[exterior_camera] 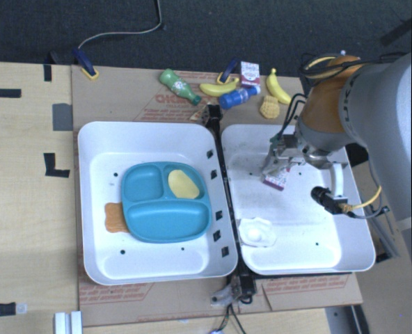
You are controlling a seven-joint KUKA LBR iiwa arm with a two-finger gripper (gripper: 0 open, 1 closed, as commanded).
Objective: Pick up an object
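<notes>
Camera view has my pincer (278, 164) down in the right bin (352, 256), sitting right over a small purple-and-white packet (275, 179) — fingers look narrow and touching its top, but I can't tell if the packet is actually between them. A white crumpled thing (256, 232) lies near the bin's front edge. Left bin (94, 186) holds a blue divided plate (165, 202) with a yellow piece (184, 184) in one compartment — toy bananas (218, 87) sit on the tabletop (25, 186) behind.
</notes>
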